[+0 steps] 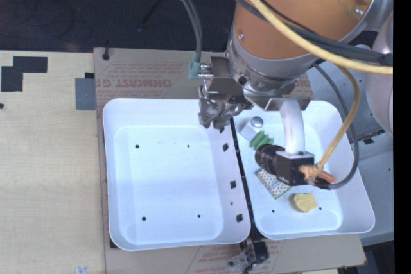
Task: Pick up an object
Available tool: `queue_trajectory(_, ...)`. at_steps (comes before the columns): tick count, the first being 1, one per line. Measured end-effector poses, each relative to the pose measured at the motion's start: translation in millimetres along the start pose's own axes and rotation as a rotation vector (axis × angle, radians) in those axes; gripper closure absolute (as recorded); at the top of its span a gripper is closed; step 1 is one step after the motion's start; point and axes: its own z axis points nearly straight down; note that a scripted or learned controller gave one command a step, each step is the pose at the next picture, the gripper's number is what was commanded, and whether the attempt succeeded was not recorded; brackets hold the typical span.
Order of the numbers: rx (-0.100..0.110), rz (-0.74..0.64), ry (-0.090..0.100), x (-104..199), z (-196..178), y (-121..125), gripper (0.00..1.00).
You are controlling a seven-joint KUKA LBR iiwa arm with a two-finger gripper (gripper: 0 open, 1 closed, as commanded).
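Note:
My gripper (215, 113) hangs over the far end of the divider between the two white bins, below the big orange wrist band. Just to its right, in the right bin (357, 220), lie a small grey cap (256, 121) and a green piece (261, 140), both close to the gripper but apart from it. Nearer the front of that bin a flat patterned packet (273, 185) lies partly under the wrist hardware, and a yellow lump (305, 202) sits further front. I see nothing held in the gripper.
The left bin (167, 183) shows bare white floor with small dark holes. Both bins rest on a brown board (148, 77) on a pale bench. The arm and its yellow cable cover much of the right bin's far side.

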Motion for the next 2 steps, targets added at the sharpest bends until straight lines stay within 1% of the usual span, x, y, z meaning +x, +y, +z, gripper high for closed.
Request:
queue_trajectory(1,-0.005,0.002,0.0,41.3,-64.7,43.8,1.0)
queue_trajectory(2,0.007,-0.005,-0.004,41.6,-70.5,41.3,1.0)
